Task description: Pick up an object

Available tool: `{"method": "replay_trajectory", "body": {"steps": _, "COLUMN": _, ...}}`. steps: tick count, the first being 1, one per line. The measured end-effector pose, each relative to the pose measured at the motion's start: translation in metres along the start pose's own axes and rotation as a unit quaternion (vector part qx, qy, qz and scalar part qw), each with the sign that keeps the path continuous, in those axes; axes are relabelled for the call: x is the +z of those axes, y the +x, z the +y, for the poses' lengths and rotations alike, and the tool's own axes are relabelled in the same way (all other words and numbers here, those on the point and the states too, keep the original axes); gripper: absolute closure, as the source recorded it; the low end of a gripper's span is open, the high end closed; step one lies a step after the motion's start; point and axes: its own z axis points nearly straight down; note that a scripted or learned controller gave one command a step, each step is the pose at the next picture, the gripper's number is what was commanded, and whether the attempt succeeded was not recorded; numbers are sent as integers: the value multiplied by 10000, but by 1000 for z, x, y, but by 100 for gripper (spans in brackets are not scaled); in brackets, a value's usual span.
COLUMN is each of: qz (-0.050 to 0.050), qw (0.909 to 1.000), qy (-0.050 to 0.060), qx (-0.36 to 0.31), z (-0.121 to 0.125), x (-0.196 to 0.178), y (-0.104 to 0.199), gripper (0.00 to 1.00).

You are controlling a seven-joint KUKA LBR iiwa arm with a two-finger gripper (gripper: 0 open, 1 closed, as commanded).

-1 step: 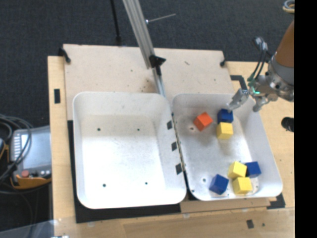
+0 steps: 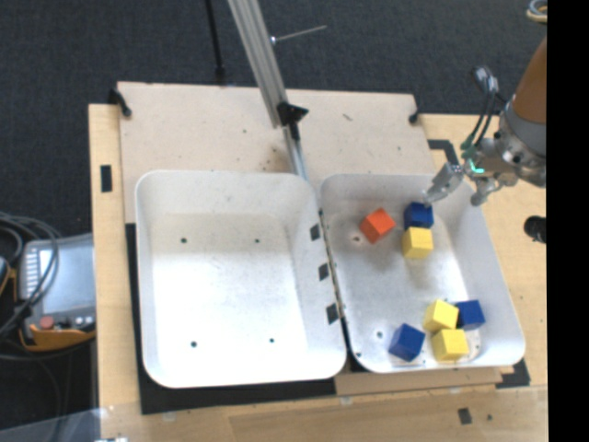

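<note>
We see the jaws (image 2: 457,189) spread apart, holding nothing, above the right bin's (image 2: 492,256) far rim. Nearest target: blue cube (image 2: 419,215), touching a yellow cube (image 2: 418,242), w/ an orange cube (image 2: 376,226) near. Prob. light, stiff; grip its free flat sides.

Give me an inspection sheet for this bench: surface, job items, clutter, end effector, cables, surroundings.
Surface: wooden bench bearing left bin and right bin.
Job's things: in the right bin, orange cube, three blue cubes, three yellow cubes.
Clutter: nothing seen.
End effector: end effector open, over the right bin's far right corner, holding nothing.
Cables: black cables at left.
Surroundings: dark carpet; metal rail.
</note>
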Motion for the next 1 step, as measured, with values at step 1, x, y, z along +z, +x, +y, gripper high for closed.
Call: {"method": "replay_trajectory", "body": {"steps": 1, "qz": 1, "qw": 10000, "qy": 23, "qx": 26, "z": -3, "x": 57, "y": -11, "gripper": 0}}
